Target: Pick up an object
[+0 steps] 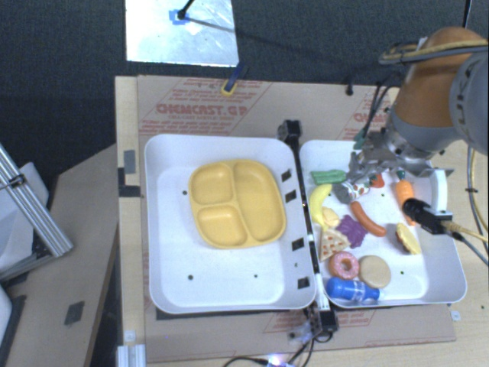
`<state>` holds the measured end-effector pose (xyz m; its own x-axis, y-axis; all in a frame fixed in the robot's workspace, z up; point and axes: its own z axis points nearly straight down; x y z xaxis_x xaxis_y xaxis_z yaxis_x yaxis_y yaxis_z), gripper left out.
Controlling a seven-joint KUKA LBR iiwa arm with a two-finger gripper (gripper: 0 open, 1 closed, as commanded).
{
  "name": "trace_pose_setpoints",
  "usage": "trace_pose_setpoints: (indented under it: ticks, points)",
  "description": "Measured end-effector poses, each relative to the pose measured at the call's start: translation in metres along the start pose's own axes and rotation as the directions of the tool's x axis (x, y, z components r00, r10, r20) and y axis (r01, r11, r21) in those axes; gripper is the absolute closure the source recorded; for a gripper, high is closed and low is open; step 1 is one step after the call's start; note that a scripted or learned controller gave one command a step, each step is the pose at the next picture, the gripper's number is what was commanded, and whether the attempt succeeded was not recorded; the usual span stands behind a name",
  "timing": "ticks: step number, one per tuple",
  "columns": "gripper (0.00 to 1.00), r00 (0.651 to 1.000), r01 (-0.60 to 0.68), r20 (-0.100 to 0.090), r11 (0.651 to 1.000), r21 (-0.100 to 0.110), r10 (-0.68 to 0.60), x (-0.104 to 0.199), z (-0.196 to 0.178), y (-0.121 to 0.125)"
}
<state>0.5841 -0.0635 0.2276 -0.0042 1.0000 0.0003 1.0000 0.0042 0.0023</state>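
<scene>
Gripper (357, 183) low over right bin (451, 281), upper part, amid toy food; finger spread impossible to judge. Sausage (368, 218) just below and toward the camera, long axis slanting down-right; banana (319, 202) to its left, green pod (328, 177) beside.

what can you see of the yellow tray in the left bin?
The yellow tray looks like matte plastic, a rounded rectangle with three compartments: two at the far side, one wide at the near side. It lies flat, turned slightly askew, near the middle of the left bin. Nothing sits in it, and only the bin floor touches it.
</scene>
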Motion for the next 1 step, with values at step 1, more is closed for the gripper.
trace_pose_setpoints:
  ticks: [1]
  points:
    - [1.0, 1.0, -0.002, 0.001, 1.0, 0.001, 0.002, -0.0009, 0.0044, -0.0026]
